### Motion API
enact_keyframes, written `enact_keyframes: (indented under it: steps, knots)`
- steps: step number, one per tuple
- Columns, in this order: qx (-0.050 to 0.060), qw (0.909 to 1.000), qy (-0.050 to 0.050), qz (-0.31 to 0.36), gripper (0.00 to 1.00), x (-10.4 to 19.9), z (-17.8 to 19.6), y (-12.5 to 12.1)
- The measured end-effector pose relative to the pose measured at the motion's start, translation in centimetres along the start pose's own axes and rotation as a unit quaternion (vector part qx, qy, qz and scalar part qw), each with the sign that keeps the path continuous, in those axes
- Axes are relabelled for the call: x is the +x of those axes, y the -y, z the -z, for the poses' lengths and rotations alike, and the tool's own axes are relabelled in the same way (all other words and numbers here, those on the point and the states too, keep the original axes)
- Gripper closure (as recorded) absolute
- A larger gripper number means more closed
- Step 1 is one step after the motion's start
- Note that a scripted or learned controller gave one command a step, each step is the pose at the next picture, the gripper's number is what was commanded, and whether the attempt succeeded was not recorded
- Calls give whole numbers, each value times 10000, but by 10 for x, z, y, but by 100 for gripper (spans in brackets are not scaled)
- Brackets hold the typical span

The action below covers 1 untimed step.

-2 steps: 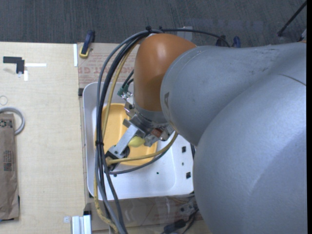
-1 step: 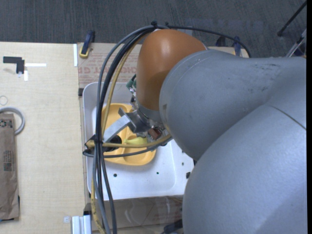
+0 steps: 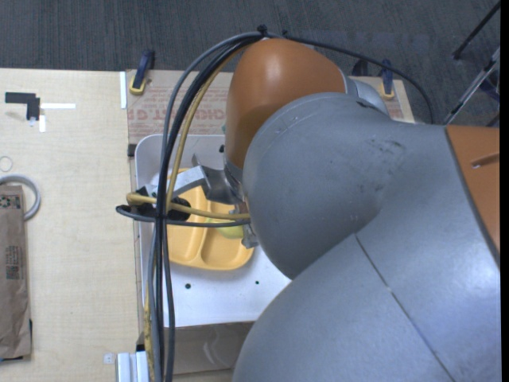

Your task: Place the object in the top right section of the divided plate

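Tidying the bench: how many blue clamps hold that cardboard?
2: one clamp at the cardboard's top-left corner, another clamp top right. The arm may hide more.

Yellow divided plate (image 3: 208,245) lies flat in the white bin (image 3: 208,297) — its right part hidden under the arm; something pale-green (image 3: 231,230) shows at the edge.

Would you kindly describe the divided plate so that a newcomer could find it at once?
Find the big grey arm filling the right. Left of it lies a shallow white bin; the divided plate sits inside it, partly under the arm. It is the only yellow thing there, with raised ridges between sections.
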<state>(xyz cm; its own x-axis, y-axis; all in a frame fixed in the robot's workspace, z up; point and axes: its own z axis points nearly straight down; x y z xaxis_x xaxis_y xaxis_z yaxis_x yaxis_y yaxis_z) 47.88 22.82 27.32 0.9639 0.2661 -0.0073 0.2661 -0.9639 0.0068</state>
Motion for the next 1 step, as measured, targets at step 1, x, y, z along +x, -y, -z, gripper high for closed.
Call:
enact_keyframes:
  steps: [1]
  knots:
    - [21, 9994, -37, -349, 100, 2, -180, 0]
